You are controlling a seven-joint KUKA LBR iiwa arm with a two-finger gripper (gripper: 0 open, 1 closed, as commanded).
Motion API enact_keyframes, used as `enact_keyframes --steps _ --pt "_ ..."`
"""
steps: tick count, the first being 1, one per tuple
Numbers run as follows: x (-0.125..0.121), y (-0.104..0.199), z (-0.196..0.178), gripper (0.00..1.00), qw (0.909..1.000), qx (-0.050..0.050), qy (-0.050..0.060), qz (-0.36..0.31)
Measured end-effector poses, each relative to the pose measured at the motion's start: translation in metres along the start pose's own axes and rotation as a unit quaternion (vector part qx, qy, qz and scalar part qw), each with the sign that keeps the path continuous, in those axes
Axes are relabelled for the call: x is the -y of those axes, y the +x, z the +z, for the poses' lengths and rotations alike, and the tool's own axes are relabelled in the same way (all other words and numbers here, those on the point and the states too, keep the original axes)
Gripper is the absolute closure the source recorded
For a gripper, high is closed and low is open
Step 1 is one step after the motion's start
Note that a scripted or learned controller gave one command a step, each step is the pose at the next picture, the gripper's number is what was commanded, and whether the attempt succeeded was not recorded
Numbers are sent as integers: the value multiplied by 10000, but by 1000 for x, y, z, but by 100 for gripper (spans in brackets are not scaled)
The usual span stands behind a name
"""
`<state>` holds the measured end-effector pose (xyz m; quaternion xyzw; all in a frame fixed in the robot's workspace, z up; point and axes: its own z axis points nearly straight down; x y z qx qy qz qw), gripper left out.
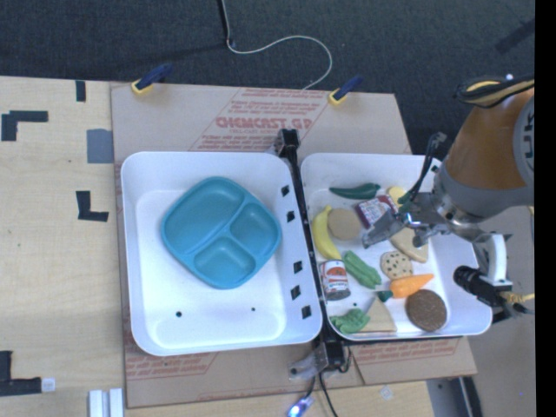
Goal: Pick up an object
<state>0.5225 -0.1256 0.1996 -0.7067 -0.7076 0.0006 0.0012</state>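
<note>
My gripper [385, 228] hangs low over the middle of the right bin [469, 327], with the orange-banded arm [491, 150] behind it. It sits just over a maroon packet [373, 208] and beside a tan round piece [344, 224]. Around it lie a banana [324, 234], a dark green pepper [354, 190], a green pickle [361, 268], a cookie [395, 263], a carrot [409, 285], a small can [335, 279] and a brown patty [426, 309]. I see nothing lifted clear of the bin.
The left bin [148, 320] holds a blue divided plate [221, 231]. A black divider [300, 224] runs between the bins. A sandwich wedge [380, 319] and a green leafy piece [349, 322] lie at the right bin's front edge.
</note>
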Motion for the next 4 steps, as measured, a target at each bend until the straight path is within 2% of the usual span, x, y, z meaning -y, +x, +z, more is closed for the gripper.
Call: enact_keyframes --steps 1,2,3,4 --pt "37 55 -58 0 10000 -4 -17 -22" --pt "36 52 -64 100 10000 1 4 -6" --pt "-14 160 -130 100 10000 -6 -51 -59" --pt "40 183 -238 100 10000 -13 -64 -27"
